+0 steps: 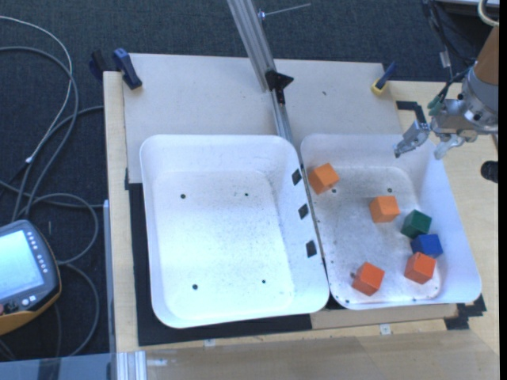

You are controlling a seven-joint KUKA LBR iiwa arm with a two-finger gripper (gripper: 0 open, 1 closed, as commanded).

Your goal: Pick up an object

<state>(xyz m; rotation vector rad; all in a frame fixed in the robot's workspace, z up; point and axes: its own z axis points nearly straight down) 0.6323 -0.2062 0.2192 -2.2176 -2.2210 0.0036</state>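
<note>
Camera view, arm: the gripper (425, 143) hangs over the far right corner of the right bin (451, 204), fingers spread wide with nothing between them.
Camera view, blocks: in that bin lie four orange cubes (322, 177) (384, 209) (368, 278) (420, 267), plus a green cube (416, 223) touching a blue cube (427, 245).
Camera view, surroundings: the left bin (158, 165) sits alongside; a handheld screen (22, 269) lies at far left.

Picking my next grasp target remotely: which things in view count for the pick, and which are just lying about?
For the job:
- two-finger gripper, open, holding nothing
- four orange cubes
- green cube
- blue cube
- right white bin

Lying about:
- left white bin
- blue clamp
- handheld pendant
- grey cables
</note>
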